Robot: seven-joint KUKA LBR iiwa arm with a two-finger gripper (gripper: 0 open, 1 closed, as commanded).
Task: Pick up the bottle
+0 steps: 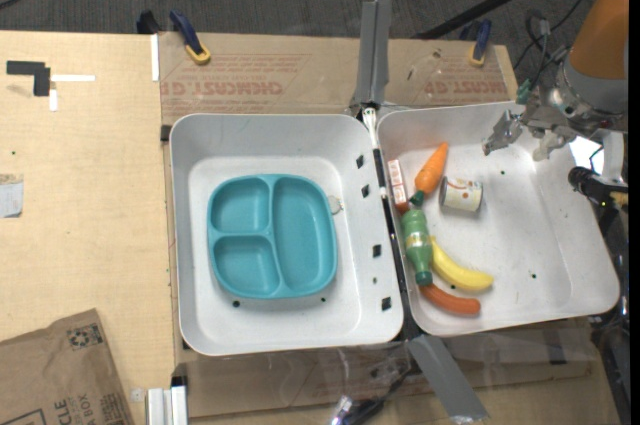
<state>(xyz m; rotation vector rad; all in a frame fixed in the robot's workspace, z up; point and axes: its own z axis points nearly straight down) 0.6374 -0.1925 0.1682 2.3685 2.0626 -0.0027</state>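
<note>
Grey fingers of the gripper hang spread and empty over the far right of the right bin, well apart from the bottle. That green bottle lies on its side at the bin's left wall, cap toward the far end, with a banana touching its near right side, a carrot just beyond its cap and a small can to the right. A good approach would travel left and nearward, turn the jaws across the bottle's width, and descend mid-body, clear of the banana and wall.
</note>
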